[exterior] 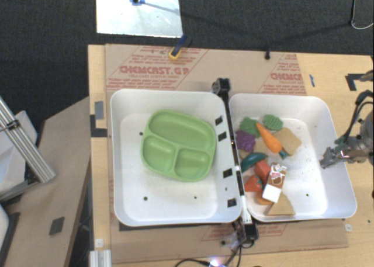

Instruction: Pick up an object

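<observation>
Seemingly tool (328, 158) over right bin (338, 124)

A robotics lab: taped white bins (175, 99) on a cardboard-covered bench (245, 64), toy food (269, 137), loose cables

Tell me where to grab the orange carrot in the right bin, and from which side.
Grip the carrot across its orange body near the middle, coming straight down. It lies flat on a diagonal, so set the fingers crosswise to that axis. The green leafy piece and the tan slice crowd its upper and right sides, so a side approach looks risky.
</observation>
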Motion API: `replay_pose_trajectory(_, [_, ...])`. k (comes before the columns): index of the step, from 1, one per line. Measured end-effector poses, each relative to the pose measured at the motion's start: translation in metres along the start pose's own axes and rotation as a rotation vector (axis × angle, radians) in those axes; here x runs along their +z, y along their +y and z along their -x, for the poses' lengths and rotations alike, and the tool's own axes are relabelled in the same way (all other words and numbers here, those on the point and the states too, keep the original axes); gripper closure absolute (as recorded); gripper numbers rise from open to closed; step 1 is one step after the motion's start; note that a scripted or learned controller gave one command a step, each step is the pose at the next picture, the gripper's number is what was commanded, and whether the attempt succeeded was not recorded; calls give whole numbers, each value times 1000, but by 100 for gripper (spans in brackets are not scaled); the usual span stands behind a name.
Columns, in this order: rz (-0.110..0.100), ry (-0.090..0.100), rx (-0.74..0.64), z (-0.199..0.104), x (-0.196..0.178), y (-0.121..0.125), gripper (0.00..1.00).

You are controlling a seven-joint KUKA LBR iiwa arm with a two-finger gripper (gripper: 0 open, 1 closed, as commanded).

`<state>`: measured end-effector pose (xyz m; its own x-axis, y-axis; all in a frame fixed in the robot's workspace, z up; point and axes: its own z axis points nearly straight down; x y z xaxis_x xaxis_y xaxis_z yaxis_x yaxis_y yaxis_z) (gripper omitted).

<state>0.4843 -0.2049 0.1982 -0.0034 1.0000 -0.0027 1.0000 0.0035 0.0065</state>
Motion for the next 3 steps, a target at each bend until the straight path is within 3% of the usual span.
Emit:
replay_pose_trajectory(1, [-2,1,-1,0,-27,2,100])
replay_pose_trajectory(3, [-2,3,-6,-81,-30,64,100])
